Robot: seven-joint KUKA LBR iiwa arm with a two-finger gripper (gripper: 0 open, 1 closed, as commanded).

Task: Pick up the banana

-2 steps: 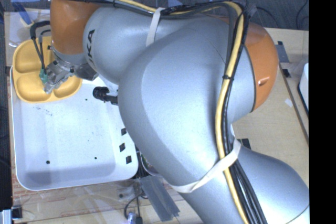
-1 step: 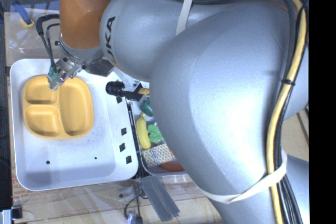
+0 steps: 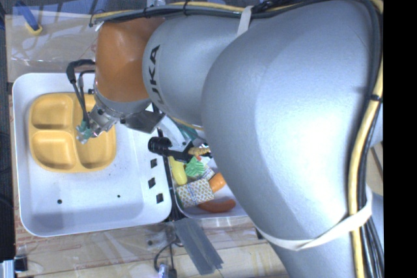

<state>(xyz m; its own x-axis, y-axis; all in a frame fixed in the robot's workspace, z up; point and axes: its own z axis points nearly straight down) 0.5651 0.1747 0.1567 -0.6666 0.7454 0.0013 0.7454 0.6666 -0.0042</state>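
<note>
Arm (image 3: 280, 107) overhead, yellow tray (image 3: 62, 133) (left bin (image 3: 85, 205))

Yellow divided tray (image 3: 55, 133) in left white bin (image 3: 78, 205); orange carrot (image 3: 217, 183) in right bin.

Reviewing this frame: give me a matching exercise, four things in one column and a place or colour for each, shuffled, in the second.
Things:
1. divided yellow plate
2. hand
3. orange band
4. pile of toy food

Places or colours:
A. right bin, partly under the arm
B. over the plate's right edge
C. above the wrist, on the arm
D. lying in the left bin

Pairs: 1-D, 2-B, 3-C, 4-A
</note>
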